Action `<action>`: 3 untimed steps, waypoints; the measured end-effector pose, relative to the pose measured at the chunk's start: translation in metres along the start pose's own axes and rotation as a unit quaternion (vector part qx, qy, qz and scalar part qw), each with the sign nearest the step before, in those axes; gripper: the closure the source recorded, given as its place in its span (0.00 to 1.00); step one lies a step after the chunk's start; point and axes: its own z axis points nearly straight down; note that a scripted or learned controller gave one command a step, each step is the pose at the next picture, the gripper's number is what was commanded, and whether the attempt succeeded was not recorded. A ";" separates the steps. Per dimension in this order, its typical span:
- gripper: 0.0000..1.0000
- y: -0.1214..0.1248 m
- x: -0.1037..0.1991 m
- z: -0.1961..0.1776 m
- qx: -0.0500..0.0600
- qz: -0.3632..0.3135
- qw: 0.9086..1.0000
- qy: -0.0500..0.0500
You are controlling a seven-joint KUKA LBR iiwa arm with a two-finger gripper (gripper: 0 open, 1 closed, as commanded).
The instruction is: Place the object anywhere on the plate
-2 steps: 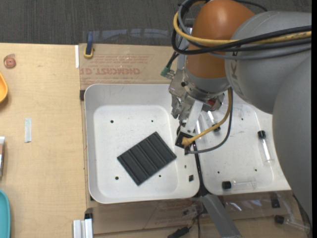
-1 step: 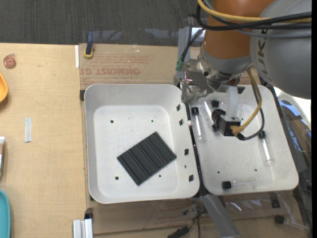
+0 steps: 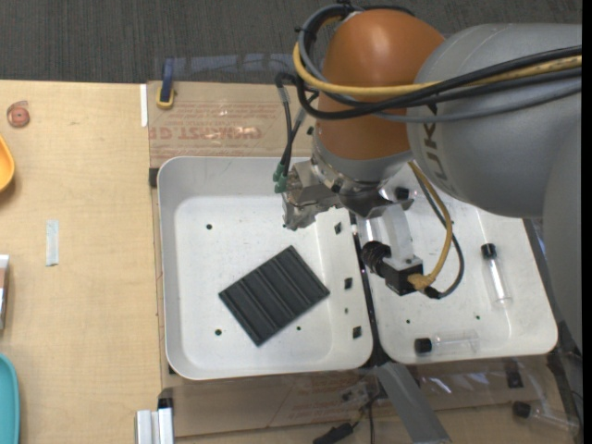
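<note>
While the jaws' state cannot be told, the gripper (image 3: 301, 209) is seen above the left bin (image 3: 185, 276), near a dark ribbed plate (image 3: 274, 295).

looks like a robotics lab / test bench, not a home. evidence: big grey industrial arm (image 3: 499, 109) w/ orange band (image 3: 375, 77) and loose yellow + black cables (image 3: 388, 86) looped over it. two shallow white bins (image 3: 185, 276) side by side on a plain wood bench (image 3: 74, 202), w/ flattened printed cardboard (image 3: 222, 123) under them. dark carpet-type floor (image 3: 139, 17) behind. bits of clamps / brackets (image 3: 166, 91) at the bench edge. no domestic furnishing, all rig hardware.
</note>
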 end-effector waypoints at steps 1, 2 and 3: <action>1.00 -0.030 -0.054 -0.020 -0.001 -0.142 0.990 0.000; 1.00 -0.008 -0.075 0.059 -0.001 -0.311 0.950 0.000; 0.00 -0.007 -0.075 0.059 -0.001 -0.311 0.950 0.000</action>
